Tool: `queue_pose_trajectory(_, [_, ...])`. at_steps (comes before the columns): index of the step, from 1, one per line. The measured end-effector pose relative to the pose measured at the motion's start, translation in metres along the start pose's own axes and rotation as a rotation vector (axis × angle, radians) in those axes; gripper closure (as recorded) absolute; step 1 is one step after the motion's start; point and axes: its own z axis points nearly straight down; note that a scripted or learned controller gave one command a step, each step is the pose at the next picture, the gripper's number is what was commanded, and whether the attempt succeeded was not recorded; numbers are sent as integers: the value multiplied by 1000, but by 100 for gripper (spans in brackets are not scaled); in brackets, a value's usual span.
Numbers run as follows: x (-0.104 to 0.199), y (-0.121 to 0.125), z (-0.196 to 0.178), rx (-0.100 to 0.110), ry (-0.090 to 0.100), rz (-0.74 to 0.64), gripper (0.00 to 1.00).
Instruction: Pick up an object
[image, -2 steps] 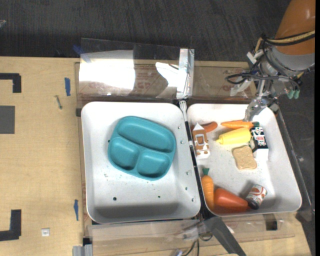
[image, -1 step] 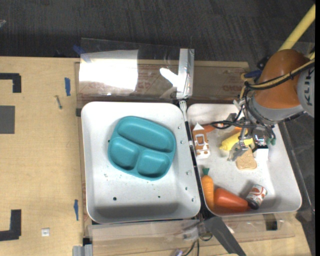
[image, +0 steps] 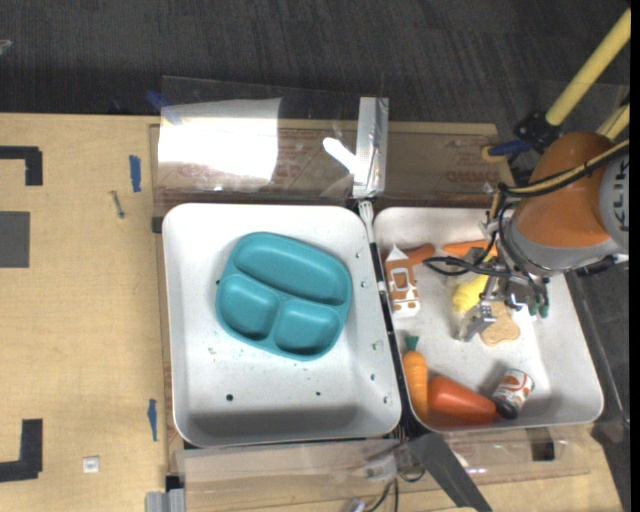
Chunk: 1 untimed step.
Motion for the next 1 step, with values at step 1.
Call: queue_pose_trajectory(1, [-4, 2, -14, 1, -12, -3, 100])
